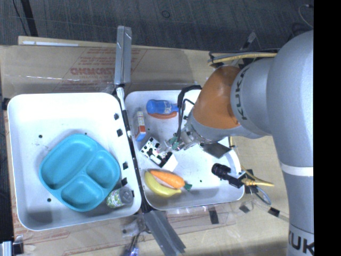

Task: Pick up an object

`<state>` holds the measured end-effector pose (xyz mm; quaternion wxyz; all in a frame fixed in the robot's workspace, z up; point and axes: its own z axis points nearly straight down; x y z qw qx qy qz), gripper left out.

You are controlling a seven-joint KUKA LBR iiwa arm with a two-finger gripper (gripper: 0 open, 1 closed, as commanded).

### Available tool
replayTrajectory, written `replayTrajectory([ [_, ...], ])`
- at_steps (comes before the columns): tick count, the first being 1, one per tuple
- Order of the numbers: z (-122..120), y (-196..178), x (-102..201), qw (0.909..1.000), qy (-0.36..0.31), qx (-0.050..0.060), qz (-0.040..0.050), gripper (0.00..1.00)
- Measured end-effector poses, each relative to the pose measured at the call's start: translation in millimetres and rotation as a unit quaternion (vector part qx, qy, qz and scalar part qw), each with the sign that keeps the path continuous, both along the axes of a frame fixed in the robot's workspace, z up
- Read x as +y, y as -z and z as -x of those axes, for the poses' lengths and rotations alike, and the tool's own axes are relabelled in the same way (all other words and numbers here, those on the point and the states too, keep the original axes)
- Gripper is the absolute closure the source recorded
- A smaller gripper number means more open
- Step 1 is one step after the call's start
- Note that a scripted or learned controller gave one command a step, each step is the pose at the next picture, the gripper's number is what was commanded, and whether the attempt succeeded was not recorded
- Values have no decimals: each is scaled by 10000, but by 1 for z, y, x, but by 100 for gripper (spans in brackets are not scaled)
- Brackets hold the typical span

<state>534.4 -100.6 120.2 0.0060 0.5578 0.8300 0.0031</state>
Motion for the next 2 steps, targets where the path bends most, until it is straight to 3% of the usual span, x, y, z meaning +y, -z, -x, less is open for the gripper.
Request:
replayTrajectory([
  [1,-1,0,0,10000,0,-10,2,0],
  [2,-10,27,0,9980,629,64,-7,0],
])
